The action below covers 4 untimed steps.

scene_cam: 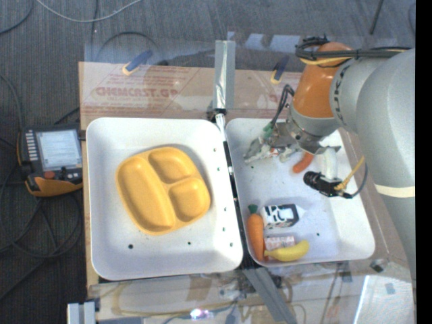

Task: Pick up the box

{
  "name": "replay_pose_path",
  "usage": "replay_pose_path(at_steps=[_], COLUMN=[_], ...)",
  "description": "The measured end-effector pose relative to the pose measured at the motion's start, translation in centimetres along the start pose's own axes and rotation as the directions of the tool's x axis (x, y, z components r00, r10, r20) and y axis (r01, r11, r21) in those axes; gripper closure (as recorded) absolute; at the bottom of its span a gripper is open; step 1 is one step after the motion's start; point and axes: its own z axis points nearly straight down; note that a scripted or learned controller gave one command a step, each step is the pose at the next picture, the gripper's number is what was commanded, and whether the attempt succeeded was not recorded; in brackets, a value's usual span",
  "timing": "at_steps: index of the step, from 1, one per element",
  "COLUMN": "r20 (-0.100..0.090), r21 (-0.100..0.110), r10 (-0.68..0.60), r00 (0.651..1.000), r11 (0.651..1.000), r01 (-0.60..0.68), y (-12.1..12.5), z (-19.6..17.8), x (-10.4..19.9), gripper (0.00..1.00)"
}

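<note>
Two shallow white bins sit side by side on the bench. The left white bin [101, 248] holds a yellow plastic tray with three compartments [163, 188], lying near its middle. In the right white bin [351, 238], the grey arm with its orange band [317, 90] reaches to the far left part, where the two-finger gripper [260, 150] hangs low over the floor. At the near edge lie a small black-and-white box [280, 214], an orange toy carrot [254, 234] to its left, and a yellow toy banana [290, 251] nearest.
</note>
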Motion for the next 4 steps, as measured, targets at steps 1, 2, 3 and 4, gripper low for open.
replay_pose_path(at_steps=[1,2,3,4], r20=[0.002,0.006,-0.023,-0.01], r21=[-0.014,-0.014,0.036,0.027], r10=[0.036,-0.151,-0.117,-0.063], r00=[0.999,0.989,0.993,0.998], r11=[0.999,0.988,0.992,0.998], r01=[-0.036,0.151,0.118,0.063], y=[-1.8,-2.4,1.9,1.7], z=[1.3,1.3,1.7,-0.7], x=[-3.9,-4.6,-7.4,-8.4], gripper=[0.0,0.0,0.0,0.0])
